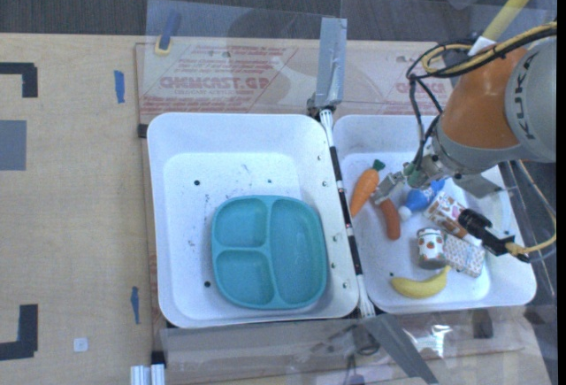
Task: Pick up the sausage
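Bright, even overhead light; soft shadows; slightly soft focus.

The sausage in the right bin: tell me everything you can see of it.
The sausage is a short, rounded, reddish-brown link that looks like smooth plastic toy food. It lies flat on the floor of the right bin, running from upper left to lower right. The carrot lies close on its left, the banana below it. The gripper sits just above its upper end, but the sausage is not between the fingers; whether they touch it cannot be told.
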`<act>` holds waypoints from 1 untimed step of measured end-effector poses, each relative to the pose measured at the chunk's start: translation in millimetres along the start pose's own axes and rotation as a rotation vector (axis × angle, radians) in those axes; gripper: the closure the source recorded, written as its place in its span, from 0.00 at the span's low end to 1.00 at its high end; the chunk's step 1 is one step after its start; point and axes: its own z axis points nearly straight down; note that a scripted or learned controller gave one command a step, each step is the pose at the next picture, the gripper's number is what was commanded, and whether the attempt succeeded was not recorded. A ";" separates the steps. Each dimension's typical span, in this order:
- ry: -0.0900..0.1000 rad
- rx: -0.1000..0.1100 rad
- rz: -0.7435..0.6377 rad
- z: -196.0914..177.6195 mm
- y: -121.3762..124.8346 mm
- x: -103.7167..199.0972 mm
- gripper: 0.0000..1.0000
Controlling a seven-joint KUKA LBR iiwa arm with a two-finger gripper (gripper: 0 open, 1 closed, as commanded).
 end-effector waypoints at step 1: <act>0.024 0.033 -0.016 23.5 -20.7 12.6 0.00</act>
